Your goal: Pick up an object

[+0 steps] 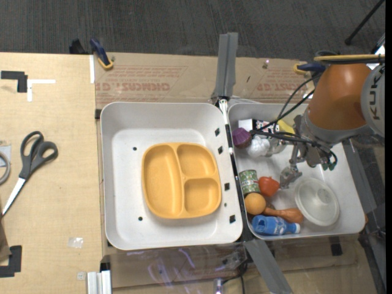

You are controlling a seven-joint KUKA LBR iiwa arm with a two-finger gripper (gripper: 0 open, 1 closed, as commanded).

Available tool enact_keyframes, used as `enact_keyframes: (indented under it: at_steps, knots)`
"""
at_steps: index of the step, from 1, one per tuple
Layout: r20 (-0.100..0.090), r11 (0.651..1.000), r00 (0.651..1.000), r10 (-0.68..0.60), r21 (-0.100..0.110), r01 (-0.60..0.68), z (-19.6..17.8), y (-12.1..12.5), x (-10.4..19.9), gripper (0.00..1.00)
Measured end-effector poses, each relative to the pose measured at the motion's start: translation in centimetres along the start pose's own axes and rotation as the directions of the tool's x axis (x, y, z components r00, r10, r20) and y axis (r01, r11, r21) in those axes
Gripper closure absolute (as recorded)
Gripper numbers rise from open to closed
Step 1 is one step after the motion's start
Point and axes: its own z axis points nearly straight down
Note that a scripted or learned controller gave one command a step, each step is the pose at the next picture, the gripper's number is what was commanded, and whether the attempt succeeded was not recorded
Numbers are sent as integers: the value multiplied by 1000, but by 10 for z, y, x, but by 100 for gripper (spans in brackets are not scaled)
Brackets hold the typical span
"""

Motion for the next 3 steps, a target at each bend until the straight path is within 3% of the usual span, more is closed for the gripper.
enact_keyframes:
  at_steps: [1,2,3]
  knots:
    - [0,989,989,151,0,-151,-1,36,64,0]
    - [1,915,915,403,1,-403,-55,-9,-10,0]
    - [-4,785,785,620,2,-620,1,20,42,0]
